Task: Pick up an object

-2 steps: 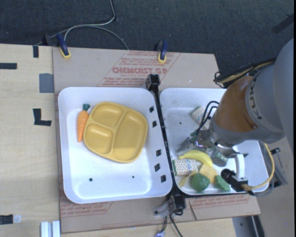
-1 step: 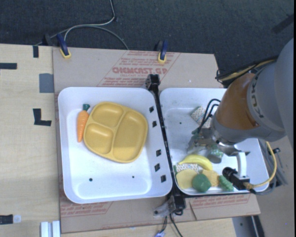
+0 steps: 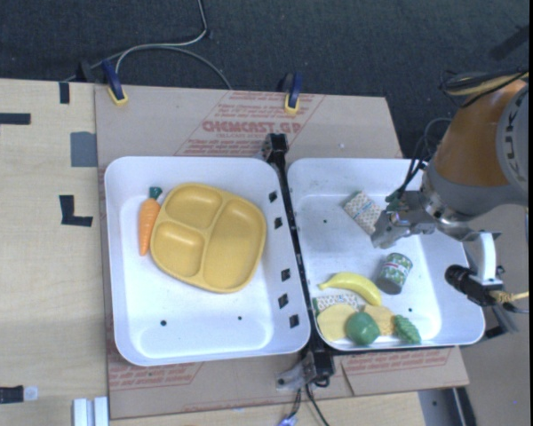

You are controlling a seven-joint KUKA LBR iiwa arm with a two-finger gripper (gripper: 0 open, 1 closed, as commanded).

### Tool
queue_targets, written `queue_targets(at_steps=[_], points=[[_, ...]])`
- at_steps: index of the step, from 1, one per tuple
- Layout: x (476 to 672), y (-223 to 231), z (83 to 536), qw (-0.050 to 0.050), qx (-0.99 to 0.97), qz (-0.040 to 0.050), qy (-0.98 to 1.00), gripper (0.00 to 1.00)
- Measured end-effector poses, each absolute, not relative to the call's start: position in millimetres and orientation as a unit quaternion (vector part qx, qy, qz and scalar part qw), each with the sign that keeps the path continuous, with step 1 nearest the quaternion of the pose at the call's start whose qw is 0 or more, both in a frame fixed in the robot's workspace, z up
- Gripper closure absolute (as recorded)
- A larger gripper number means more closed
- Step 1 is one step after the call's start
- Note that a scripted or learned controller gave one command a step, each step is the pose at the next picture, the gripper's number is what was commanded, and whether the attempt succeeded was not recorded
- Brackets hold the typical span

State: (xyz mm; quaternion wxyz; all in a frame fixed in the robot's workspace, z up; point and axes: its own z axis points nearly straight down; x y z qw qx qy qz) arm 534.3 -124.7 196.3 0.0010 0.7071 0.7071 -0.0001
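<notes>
Robot arm reaching into the right bin (image 3: 426,322), its pincer (image 3: 393,229) low over a small can (image 3: 394,271).

A grey arm with an orange band comes in from the right of the worktop. Taking the can as landmark: the pincer sits just above it in the view, close but apparently not touching, and I cannot tell how it is set. The can stands roughly upright, so it has no long axis to line up with; the likely move is a short drop toward the near edge. A patterned packet (image 3: 361,208) lies up and left of the can, a banana (image 3: 354,284) just to its left, and green produce (image 3: 364,328) below it. Far left of the can, the other bin (image 3: 129,327) holds a yellow divided plate (image 3: 208,237) and a carrot (image 3: 147,224).
</notes>
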Motion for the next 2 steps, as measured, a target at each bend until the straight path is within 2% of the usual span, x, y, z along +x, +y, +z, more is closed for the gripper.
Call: queue_targets(at_steps=[1, 2], points=[[533.9, -124, 196, 0.000, 0.707, -0.0005, 0.707, 0.00], [525.0, -161, 102, 0.000, 0.707, 0.0003, 0.707, 0.00]])
